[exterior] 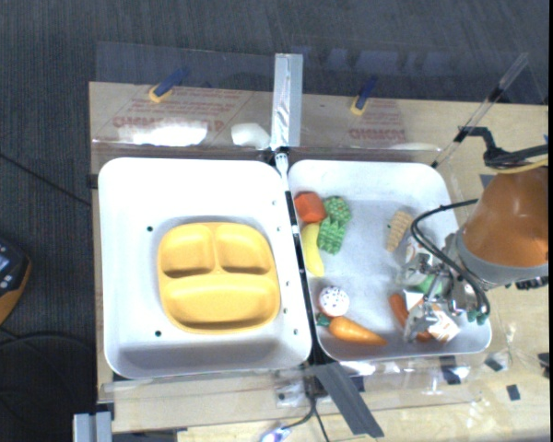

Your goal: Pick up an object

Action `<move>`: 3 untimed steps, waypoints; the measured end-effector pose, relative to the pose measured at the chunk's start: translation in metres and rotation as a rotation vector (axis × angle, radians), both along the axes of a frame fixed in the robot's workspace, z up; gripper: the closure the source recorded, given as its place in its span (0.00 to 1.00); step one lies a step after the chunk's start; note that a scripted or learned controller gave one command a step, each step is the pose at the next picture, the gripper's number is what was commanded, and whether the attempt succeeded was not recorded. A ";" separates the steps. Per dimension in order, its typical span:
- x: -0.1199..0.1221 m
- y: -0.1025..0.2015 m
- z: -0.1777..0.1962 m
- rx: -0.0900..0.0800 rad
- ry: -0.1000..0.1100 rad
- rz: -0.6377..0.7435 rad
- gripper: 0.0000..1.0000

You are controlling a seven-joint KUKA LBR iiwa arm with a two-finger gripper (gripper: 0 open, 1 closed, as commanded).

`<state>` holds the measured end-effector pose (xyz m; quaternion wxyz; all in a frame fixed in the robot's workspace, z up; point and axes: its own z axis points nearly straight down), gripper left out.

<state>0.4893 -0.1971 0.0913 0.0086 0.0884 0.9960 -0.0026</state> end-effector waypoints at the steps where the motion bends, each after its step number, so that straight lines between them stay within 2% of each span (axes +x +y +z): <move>1: 0.002 0.001 0.010 0.000 -0.002 0.001 1.00; 2: 0.002 0.001 0.010 0.000 -0.003 0.001 0.00; 3: 0.020 0.029 -0.001 0.001 0.006 -0.051 0.00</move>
